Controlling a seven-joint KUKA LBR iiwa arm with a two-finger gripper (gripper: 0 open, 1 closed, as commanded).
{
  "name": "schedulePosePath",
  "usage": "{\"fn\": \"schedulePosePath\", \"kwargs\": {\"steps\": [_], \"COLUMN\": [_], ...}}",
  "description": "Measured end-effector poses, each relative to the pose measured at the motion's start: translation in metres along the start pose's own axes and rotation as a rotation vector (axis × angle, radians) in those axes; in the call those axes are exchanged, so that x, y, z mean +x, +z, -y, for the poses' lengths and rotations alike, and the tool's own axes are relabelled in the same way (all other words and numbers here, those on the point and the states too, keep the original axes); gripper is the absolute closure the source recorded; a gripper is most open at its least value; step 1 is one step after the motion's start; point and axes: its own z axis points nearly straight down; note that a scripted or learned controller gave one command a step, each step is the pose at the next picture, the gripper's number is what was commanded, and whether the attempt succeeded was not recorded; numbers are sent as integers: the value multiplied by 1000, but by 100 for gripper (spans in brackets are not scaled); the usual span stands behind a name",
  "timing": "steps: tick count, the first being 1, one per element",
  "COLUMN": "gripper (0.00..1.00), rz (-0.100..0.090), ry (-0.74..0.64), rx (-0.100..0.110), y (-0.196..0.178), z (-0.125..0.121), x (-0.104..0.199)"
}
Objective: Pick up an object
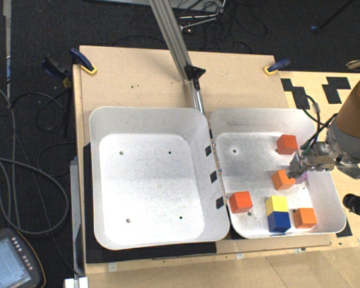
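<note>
Hovering: gripper (301, 168) is seen in right bin (252, 128) | contact: touching orange block (282, 179) | finger opening: cannot be told

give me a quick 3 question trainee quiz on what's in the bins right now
1. True or false: all the blocks lie in the right bin.
2. How many orange blocks are there? A) two B) four C) six
3. Fill in: the yellow block touches the ____ block.

Key
1. True.
2. B: one at the top, one by the pincer, marked here, one near the divider, one in the lower right corner.
3. Blue, just below the yellow one in the view.
</note>
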Motion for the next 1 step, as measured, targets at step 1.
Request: {"fn": "schedulePosePath", "kwargs": {"steps": [1], "gripper": [100], "rz": [-1], "ry": [0], "rx": [2], "y": [-33], "z": [-2], "x": [0]}}
